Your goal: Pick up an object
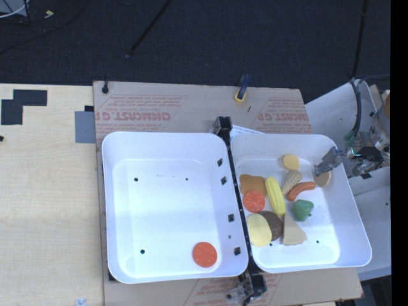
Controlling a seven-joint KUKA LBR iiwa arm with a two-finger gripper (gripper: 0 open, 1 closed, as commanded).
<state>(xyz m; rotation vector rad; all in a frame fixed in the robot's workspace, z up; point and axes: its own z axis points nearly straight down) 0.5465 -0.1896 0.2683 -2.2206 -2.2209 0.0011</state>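
Gripper [326,162] sits at the upper right corner of the right bin [347,234], reaching in from the right edge of the bench; whether it is open or closed cannot be told at this resolution, and nothing can be confirmed in its grasp. A small tan piece [322,178] lies directly beneath the tip, possibly touching it.

Left bin [127,152] is the larger visible expanse and carries one orange disc [204,254] near its lower right corner.

Right bin holds a cluster of toy food left of centre. In descending order of size: a yellow rounded piece [258,229] touching a brown piece [273,224]; a yellow corn cob [275,196] lying lengthwise; a beige wedge [294,234] at the lower end of the cluster; an orange-brown piece [252,183] at the upper left; a red disc [254,201] just below it; a green pepper [302,209]; a red-orange sausage [301,189] near the gripper; a small pale ribbed piece [292,180]; a small yellow piece [291,162] at the top.

Both bins rest on a cardboard sheet [159,110].
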